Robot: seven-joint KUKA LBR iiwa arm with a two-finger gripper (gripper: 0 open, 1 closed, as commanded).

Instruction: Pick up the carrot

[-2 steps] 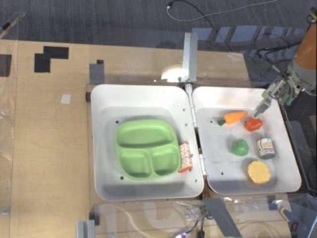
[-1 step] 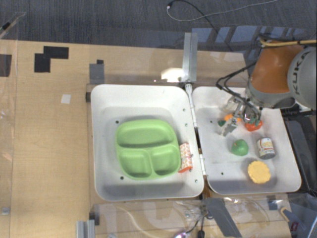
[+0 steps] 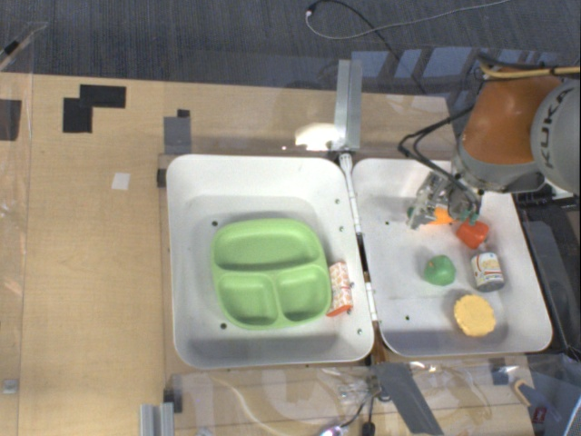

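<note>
I have the fingers (image 3: 438, 209) low in the far part of the right bin (image 3: 536, 334), and a small orange piece that I take to be the carrot (image 3: 442, 215) shows right between the metal tips; at this slant I cannot tell whether they are parted around it or already pressed onto it, so I will not call it held. Just beside the carrot, toward the near right, lies a red-orange toy (image 3: 472, 234), close enough that a wide or drifting close could catch it too. Further out in the same bin sit a small labelled can (image 3: 487, 270), a green lump (image 3: 440, 270) and a yellow round piece (image 3: 474, 315), all apart from the wrist. To do this step well, I judge the tips should straddle the carrot across its narrow width, settle nearly to the bin floor, close fully, then rise straight up with no sideways sweep toward the red-orange toy. In the left bin (image 3: 182, 334), a green divided plate (image 3: 263, 243) fills the middle, with a pale wrapped item (image 3: 340, 284) at its right edge, against the wall between the bins. The arm (image 3: 508, 125) comes in over the bench (image 3: 82, 271) from the right, its orange band above the wrist.
</note>
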